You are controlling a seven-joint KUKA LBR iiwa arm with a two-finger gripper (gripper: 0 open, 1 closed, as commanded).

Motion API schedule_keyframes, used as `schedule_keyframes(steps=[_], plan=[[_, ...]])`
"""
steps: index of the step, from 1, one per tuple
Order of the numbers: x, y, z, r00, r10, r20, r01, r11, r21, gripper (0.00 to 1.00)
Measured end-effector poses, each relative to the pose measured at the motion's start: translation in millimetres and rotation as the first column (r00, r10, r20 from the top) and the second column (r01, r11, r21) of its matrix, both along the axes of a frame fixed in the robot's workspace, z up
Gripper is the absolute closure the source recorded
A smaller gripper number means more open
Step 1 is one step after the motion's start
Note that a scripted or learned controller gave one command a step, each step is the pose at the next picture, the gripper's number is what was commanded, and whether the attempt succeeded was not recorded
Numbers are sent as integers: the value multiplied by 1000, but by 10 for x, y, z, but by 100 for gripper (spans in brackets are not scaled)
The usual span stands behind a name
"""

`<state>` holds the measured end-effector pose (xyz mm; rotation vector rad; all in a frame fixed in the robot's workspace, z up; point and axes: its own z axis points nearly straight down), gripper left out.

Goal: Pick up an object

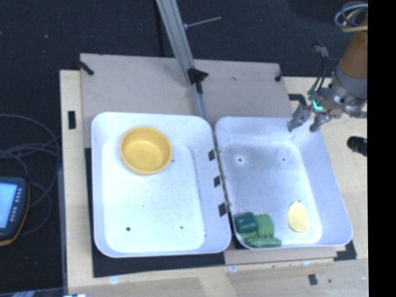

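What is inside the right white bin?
The right bin holds green objects and a pale yellow object near its front edge. Anything under them is hidden.

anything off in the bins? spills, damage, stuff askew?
Nothing stands out. The yellow bowl sits upright in the left bin. The green object and the pale yellow piece lie apart at the near edge of the right bin. The gripper hovers over that bin's far right corner.

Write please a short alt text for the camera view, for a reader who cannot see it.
The hand is open, holding nothing, above the right bin's far right corner. Near that bin's front edge lie a green object and a yellow piece; the left bin holds a yellow bowl.
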<state>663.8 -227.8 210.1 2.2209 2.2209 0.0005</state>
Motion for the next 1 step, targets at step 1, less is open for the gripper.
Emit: schedule_keyframes(steps=[1], plan=[[1, 0, 2, 1000, 0, 0, 0, 1000, 0, 0]])
